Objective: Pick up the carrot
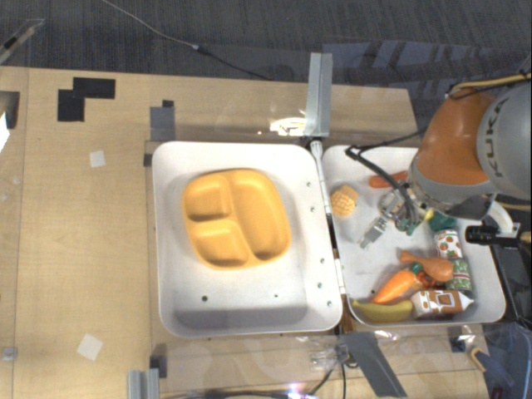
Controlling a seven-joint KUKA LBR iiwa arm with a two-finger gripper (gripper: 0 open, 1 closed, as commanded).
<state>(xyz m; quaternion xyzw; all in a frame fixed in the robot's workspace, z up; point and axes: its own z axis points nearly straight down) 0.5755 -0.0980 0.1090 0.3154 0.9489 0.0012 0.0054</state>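
Left bin [166, 248]: white, shallow; holds a yellow tray [236, 217] w/ three compartments, sitting a bit left of centre, tilted slightly; nothing seen in the compartments.

A metal post [319, 90] stands at the back, where the two bins meet.

Right bin [349, 256]: several small items. Near its upper left, just beside the divider, a small yellow corn piece [343, 199], lying alone. Behind the claw, an orange-red thin thing [388, 179] lies partly covered by the arm; can't tell what it is.

Claw [373, 232] hangs over the middle of the right bin, pointing down-left; fingers look narrow, close together, w/ nothing between them, tip over bare bin floor.

Along the front edge: a banana [382, 310], lying flat, touching the front wall. The carrot [396, 285] lies just above the banana, tilted, thick end up-right; it's below-right of the claw, apart from it. A second orange veg [430, 265] lies just behind the carrot. Right of that, small cartons [442, 302] & a printed box [448, 244], packed close together.

Arm [465, 152]: grey w/ orange band, comes in from the right, over the bin's back-right corner.
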